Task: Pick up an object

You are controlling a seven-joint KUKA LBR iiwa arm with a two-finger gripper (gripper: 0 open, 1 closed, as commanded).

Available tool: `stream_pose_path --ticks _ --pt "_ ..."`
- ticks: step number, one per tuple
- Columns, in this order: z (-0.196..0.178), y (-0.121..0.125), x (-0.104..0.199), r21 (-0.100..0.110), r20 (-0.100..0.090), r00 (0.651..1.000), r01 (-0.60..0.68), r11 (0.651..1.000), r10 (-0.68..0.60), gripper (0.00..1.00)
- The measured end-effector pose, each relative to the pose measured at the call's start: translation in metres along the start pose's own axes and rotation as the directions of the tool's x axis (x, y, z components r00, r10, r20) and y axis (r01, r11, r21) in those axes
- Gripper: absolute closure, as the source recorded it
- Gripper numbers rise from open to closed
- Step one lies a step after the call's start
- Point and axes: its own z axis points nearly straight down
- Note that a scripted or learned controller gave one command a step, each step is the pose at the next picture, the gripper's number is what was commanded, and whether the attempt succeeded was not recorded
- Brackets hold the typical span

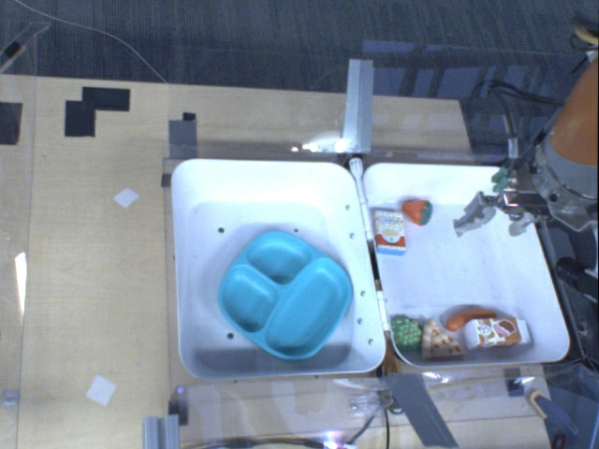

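My arm (573,152) grey with an orange band, black cables looping behind, my gripper (494,211) pale grey metal, angular fingers.

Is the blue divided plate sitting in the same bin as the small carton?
No, the blue divided plate lies in the left bin, while the small carton sits in the right bin.

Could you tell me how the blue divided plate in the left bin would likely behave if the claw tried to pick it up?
The blue divided plate looks like moulded plastic, so probably stiff and light. Its broad, smooth, glossy surface may be slippery. It lies flat in the left bin, so it seems unlikely to roll or tip; the claw would probably need the rim.
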Motion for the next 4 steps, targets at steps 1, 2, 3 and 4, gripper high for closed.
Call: stream_pose_path --ticks 1,2,3,4 --pt "0.080 0.063 -0.017 0.002 0.000 0.999 -0.054 0.999 0.054 0.00" --pt "0.181 0.134 -0.009 -0.004 0.001 0.996 -0.086 0.996 0.086 0.00" --pt "0.168 0.136 -0.008 -0.009 0.002 0.997 -0.080 0.997 0.080 1.00" --pt "0.168 0.136 -0.008 -0.009 0.002 0.997 -0.079 0.997 0.079 0.00"
